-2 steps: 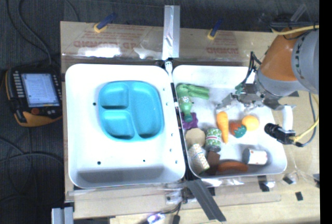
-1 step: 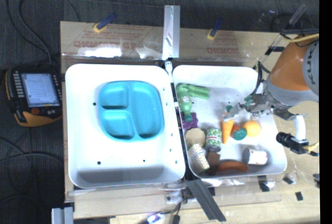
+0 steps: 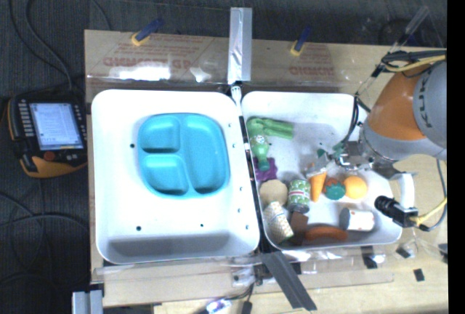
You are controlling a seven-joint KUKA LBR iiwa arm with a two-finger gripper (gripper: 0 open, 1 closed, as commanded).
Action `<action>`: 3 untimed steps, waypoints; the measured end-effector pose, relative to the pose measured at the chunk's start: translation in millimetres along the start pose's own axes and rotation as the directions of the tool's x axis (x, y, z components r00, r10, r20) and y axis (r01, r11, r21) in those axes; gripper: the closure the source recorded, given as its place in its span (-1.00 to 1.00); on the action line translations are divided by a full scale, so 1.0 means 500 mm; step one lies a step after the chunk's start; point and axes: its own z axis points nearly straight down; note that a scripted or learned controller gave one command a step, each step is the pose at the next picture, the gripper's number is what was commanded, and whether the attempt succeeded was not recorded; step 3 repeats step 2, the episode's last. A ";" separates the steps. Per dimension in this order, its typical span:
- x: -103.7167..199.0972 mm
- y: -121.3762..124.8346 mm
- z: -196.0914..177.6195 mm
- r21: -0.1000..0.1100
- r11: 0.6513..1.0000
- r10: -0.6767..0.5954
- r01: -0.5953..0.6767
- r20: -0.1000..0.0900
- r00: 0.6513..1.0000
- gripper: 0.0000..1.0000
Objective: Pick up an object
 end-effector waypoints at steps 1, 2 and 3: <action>0.002 0.004 -0.020 -0.004 1.000 0.000 0.000 -0.002 1.000 1.00; -0.016 0.012 -0.250 0.012 0.996 0.084 -0.084 -0.002 0.996 1.00; -0.016 0.012 -0.250 0.012 0.996 0.084 -0.084 -0.002 0.996 1.00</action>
